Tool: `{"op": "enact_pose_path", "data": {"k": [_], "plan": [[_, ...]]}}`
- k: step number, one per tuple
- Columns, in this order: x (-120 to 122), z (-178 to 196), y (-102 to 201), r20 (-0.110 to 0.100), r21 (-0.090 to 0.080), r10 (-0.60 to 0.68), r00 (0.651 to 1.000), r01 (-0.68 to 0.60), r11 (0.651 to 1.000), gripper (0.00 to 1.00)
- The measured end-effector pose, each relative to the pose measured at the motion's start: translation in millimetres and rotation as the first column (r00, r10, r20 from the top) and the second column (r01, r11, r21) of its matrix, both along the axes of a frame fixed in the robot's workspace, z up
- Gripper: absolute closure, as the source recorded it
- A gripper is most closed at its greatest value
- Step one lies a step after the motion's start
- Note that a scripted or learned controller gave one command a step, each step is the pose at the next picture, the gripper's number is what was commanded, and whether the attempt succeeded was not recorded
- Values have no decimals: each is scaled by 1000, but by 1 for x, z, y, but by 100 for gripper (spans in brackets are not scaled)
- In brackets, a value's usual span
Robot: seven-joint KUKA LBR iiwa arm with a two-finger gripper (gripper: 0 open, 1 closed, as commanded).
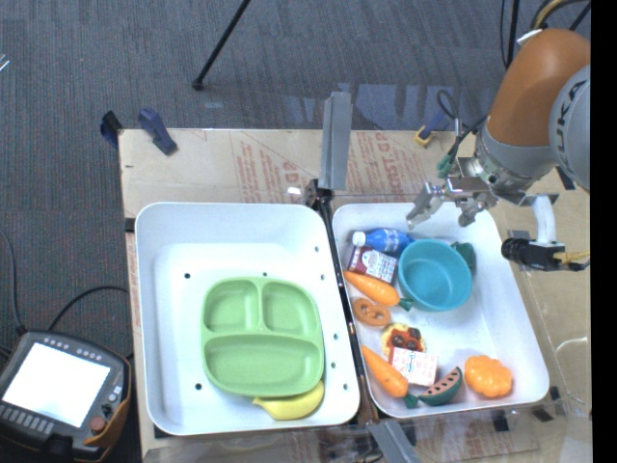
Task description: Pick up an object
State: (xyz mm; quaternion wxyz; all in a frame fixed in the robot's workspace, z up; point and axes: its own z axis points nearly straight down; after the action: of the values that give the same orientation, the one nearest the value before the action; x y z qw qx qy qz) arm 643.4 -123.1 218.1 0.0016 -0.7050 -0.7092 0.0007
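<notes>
While I hang over the back of the right bin (528, 326) | my gripper (445, 204) fingers spread apart, holding nothing | blue bowl (436, 276) just below and in front

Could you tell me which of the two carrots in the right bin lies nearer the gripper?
The upper carrot, beside the blue bowl, is nearer the gripper; the other carrot lies by the bin's front edge.
</notes>
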Motion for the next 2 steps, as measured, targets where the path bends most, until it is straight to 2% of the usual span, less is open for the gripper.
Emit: {"op": "enact_pose_path", "data": {"k": [1,2], "plan": [[5,-124,-28,13,-5,161,987,-161,987,0],[6,-112,-27,17,-2,158,987,-158,987,100]]}}
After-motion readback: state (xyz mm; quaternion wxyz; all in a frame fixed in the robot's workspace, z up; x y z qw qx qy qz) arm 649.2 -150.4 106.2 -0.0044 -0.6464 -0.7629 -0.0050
